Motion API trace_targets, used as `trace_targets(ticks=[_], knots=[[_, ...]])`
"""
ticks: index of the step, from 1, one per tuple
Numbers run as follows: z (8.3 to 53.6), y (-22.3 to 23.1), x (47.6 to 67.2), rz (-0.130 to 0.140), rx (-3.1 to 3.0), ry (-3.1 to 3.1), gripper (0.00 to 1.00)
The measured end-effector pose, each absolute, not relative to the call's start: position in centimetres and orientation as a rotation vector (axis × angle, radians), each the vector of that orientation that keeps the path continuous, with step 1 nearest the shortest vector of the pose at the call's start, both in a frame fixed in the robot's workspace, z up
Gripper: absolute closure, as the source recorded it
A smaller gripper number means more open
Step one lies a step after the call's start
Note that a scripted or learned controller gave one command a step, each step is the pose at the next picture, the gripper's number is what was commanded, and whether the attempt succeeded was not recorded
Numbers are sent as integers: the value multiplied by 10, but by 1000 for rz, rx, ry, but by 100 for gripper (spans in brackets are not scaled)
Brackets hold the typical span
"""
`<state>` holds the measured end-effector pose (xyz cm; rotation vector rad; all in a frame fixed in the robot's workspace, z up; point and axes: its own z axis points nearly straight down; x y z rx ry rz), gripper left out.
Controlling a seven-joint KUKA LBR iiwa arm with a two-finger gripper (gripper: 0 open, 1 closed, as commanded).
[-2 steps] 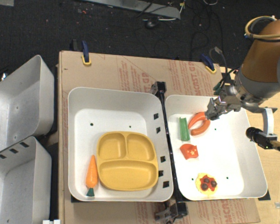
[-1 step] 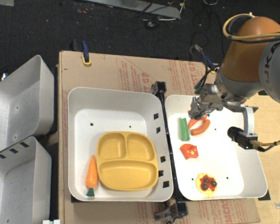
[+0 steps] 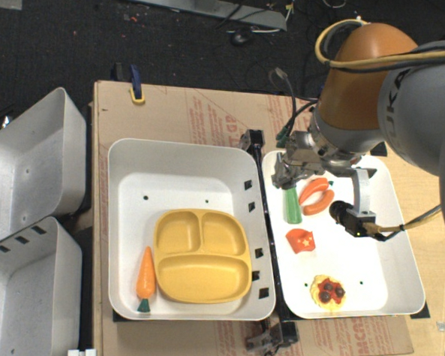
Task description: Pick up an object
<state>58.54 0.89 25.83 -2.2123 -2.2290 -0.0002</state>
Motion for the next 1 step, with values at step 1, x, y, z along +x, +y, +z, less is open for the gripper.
trace_targets(ticks=[1], knots=[[258, 57, 574, 1, -2212, -2228, 100]])
